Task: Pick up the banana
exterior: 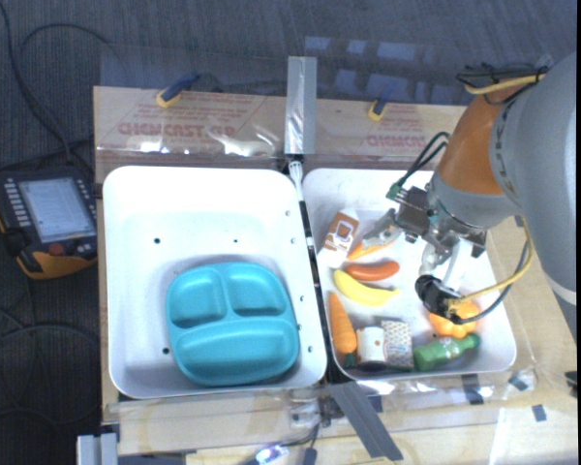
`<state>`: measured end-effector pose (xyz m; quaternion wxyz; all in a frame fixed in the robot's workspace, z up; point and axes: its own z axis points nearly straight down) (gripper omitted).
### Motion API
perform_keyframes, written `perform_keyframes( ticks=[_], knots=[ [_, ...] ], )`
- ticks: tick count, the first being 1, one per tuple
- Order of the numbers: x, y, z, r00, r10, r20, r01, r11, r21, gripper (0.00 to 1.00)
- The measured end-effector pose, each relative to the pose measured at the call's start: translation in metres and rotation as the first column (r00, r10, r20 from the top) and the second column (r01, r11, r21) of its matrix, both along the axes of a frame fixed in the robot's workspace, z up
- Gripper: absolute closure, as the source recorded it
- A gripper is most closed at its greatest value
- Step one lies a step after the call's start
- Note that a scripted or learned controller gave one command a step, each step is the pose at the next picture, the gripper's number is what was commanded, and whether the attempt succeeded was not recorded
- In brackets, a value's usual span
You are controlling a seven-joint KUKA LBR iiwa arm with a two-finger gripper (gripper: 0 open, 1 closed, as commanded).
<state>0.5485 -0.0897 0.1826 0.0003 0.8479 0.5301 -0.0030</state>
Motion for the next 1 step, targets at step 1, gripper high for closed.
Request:
perform_keyframes(
  ticks=[1],
  knots=[
    [-0.0162, 0.0489, 0.0212, 0.998, 0.056, 0.0, -0.056, 0.998, 0.0, 0.0]
  ],
)
